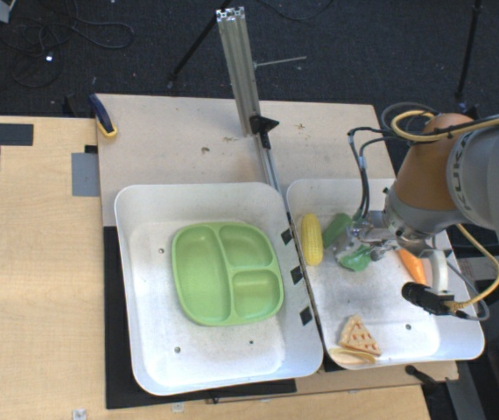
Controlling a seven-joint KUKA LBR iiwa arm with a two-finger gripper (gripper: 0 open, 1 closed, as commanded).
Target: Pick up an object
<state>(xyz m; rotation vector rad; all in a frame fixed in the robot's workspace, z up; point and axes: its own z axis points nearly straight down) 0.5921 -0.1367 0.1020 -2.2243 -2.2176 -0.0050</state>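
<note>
Green object (pixel 344 241) lies in the right bin (pixel 425 339), just right of the corn cob (pixel 312 239), long axis slanting. Gripper (pixel 368 241) sits down at its right end; grip state cannot be told.

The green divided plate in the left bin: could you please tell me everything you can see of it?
The green divided plate is a light green, rounded-rectangle tray that looks like plastic, moulded into three compartments: one large along its left side and two smaller on the right. It lies flat and right side up on the floor of the left bin, roughly centred and turned slightly askew to the bin's walls. Its compartments hold nothing. Only the bin floor touches it; the gripper is over the right bin.
</note>
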